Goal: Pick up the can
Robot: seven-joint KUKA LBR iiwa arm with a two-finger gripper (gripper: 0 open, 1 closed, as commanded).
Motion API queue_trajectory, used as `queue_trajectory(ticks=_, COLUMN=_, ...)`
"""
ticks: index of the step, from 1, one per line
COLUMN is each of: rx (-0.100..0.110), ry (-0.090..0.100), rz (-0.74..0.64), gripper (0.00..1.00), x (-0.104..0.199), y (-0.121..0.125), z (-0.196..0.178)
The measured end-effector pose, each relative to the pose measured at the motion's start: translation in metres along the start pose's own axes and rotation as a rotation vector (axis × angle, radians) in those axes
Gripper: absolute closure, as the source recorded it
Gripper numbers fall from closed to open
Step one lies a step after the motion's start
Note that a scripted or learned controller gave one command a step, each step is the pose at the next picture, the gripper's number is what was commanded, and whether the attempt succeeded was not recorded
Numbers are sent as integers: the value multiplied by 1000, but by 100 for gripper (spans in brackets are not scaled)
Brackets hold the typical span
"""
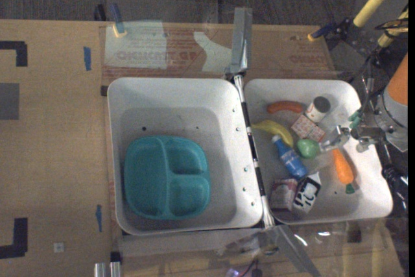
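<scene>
We see can (318,108): small, white body, dark round top, upright near right bin's (379,201) far wall, beside sausage (285,106). Gripper (338,137) near green ball (308,148); finger state: cannot tell.

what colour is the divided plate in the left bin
Teal; the divided plate shows plainly in the camera view.

We see two white bins side by side. The left bin (130,100) holds a teal tray (166,176) with sections. The right bin (373,194) holds the can (317,108) near the back, a sausage (285,106), a banana (275,130), a blue bottle (289,159), a green ball (308,148) and a carrot (343,168). The gripper (338,137) hovers just beside the green ball.
</scene>
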State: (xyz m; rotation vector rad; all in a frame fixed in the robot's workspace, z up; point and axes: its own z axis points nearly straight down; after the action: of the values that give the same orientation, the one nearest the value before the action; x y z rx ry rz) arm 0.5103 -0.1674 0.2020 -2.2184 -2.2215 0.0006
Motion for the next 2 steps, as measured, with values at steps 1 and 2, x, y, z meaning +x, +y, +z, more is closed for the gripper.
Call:
queue_trajectory(ticks=1, rx=-3, ry=-2, rz=36, gripper=0, x=-23, y=85, z=14)
queue_trajectory(ticks=2, rx=-8, ry=-4, rz=58, gripper=0, x=-26, y=137, z=115)
